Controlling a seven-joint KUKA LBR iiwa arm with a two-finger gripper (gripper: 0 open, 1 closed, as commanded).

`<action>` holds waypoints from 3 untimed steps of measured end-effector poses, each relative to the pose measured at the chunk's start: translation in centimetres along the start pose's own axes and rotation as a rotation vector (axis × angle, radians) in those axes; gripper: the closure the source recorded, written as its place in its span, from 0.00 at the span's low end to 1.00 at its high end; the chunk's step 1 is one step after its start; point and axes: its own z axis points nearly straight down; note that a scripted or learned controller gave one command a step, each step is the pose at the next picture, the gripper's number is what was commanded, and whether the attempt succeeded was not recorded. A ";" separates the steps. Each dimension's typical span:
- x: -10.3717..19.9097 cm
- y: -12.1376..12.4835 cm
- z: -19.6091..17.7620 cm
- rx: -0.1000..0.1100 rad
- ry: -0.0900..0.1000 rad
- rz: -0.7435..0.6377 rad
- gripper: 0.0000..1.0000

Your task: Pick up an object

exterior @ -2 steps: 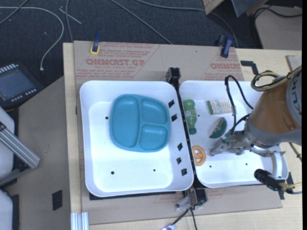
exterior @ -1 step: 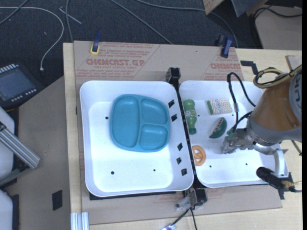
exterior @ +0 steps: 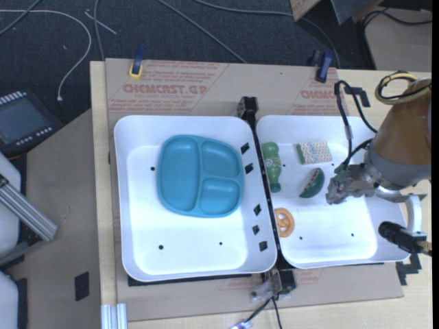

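Note:
The right bin (exterior: 322,249) holds a green bottle-shaped toy (exterior: 272,165) by its left wall, a speckled white block (exterior: 313,152) near the back, a green watermelon-slice piece (exterior: 313,184) in the middle, and an orange pretzel (exterior: 284,221) toward the front left. My gripper (exterior: 341,187) hangs low over the right bin, just to the right of the watermelon slice. The wrist above it hides how the fingers stand, and I see nothing held.
A blue divided plate (exterior: 200,175) lies in the left bin (exterior: 137,204). Black clips (exterior: 248,107) line the divider between the bins. The arm's orange band (exterior: 406,132) overhangs the right bin's right side. Cables run over the bench's back edge.

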 end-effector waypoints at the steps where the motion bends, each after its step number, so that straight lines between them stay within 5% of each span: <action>1: 0.5 -0.2 -4.5 0.000 0.000 0.000 1.00; 2: 0.2 -0.2 -11.0 -0.002 -0.001 0.000 1.00; 3: 6.1 1.7 -11.0 0.004 0.003 -0.006 1.00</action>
